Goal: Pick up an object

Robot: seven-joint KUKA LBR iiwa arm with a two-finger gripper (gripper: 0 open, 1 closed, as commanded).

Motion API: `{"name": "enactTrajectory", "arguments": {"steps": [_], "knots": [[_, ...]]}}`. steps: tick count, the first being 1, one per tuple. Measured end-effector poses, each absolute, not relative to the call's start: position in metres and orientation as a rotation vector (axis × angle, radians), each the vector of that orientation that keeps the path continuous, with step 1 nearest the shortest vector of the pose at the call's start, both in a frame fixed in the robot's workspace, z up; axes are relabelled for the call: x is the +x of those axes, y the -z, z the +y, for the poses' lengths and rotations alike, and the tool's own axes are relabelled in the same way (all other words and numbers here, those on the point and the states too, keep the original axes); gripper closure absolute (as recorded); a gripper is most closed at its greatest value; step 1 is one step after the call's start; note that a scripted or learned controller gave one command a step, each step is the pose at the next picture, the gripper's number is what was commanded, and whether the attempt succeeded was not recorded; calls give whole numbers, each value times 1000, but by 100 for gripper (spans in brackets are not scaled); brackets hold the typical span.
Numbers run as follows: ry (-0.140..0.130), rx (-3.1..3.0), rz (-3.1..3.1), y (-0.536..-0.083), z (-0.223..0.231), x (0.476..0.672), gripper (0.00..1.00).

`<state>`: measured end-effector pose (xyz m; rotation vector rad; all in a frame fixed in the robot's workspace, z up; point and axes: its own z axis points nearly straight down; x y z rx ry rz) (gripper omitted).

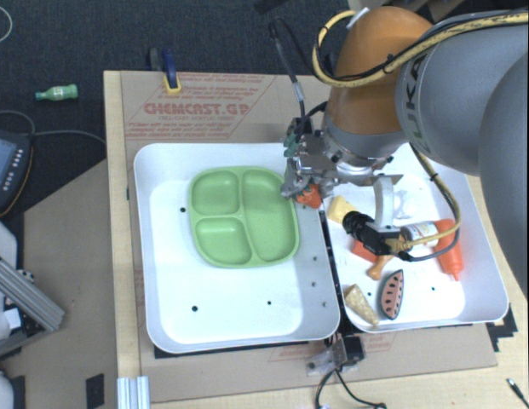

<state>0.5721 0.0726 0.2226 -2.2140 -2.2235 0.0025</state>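
Left bin [145, 228]: holds a green plate [244, 216] with three compartments, lying flat towards the bin's far right part. Gripper [300, 186]: poised over the wall between the two bins, just beside the plate's right edge; whether it is released or clenched cannot be told. Orange piece [310, 198]: the nearest thing to the gripper, directly under its tip at the left edge of the right bin [485, 288]; it cannot be told whether the piece is grasped or merely lies there. Right bin, further contents: a pale yellow block [338, 210] just beside the orange piece, a tan wedge [359, 303] and a watermelon slice [392, 294] side by side near the front wall, and a carrot [452, 258] towards the right.
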Motion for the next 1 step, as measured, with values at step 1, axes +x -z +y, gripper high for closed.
{"name": "enactTrajectory", "arguments": {"steps": [1], "knots": [[3,-2224,-2222,-227,60,590,100]]}}
